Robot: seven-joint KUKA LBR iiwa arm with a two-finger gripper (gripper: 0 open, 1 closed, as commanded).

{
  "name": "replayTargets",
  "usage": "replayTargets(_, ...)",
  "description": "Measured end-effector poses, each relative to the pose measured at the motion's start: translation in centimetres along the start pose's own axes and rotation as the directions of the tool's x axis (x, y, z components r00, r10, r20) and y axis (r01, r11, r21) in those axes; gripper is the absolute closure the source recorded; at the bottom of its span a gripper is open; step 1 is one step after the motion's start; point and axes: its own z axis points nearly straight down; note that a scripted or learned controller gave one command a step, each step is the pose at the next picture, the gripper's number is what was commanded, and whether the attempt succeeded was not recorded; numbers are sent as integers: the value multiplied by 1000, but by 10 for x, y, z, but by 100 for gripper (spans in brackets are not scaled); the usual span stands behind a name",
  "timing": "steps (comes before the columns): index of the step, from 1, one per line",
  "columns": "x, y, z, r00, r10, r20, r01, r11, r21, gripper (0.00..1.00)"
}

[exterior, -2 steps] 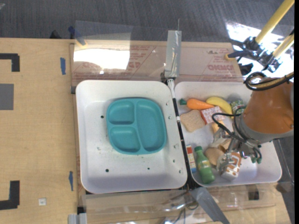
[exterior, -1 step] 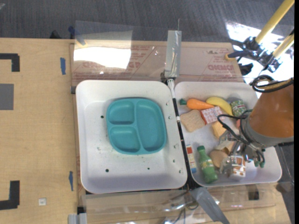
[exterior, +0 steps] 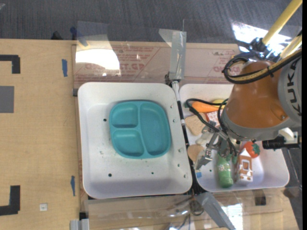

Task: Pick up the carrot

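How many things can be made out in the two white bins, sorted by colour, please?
Teal: 1, the divided plate in the left bin.
Orange: 1, the carrot in the right bin.
Green: 1, the bottle.
Tan: 2, the flat pieces and.
Orange and white: 1, the carton.
Total: 6; the arm hides more of the right bin.

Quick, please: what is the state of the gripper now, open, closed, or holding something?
Gripper: low in the right bin, away from the carrot; open or closed cannot be told.
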Motion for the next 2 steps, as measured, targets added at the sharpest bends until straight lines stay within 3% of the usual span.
replayTargets(1, 14, 33, 2, 815, -579, -6, 579, 815, -1, 100)
replayTargets(2, 14, 33, 2, 815, -579, -6, 579, 815, 0, 0)
